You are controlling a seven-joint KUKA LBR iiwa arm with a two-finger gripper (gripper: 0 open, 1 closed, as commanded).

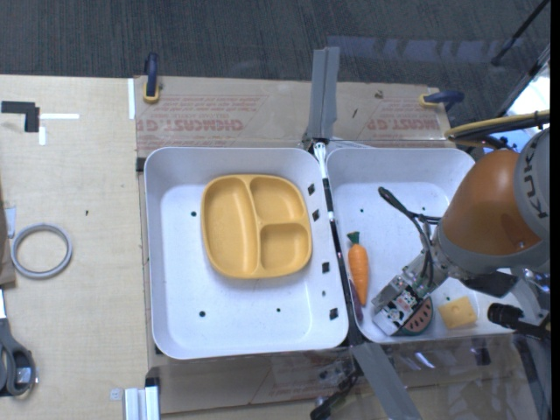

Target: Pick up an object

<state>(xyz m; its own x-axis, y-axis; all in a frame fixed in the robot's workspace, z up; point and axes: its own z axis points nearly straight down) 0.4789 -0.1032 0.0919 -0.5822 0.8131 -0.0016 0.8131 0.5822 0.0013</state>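
- At the right side of the tabletop (79, 173), the arm (490, 208) was seen reaching down into the right bin (385, 169), its orange band above the wrist.
- The gripper (398, 303) was lowered near the bin's front edge, just beside a watermelon slice (420, 316), possibly touching it.
- Whether the fingers were parted or closed could not be told, and nothing was visibly caught between them.
- A toy carrot (358, 269) was lying lengthwise against the bin's left wall, its green top pointing away from the front, just left of the gripper.
- A yellow cheese wedge (457, 311) was lying near the front right of the same bin, beside the watermelon slice.
- A yellow divided plate (256, 226) was lying flat in the left bin (175, 261), well apart from the gripper.
- On the bare tabletop to the left, a grey ring (39, 250) was lying apart from both bins.
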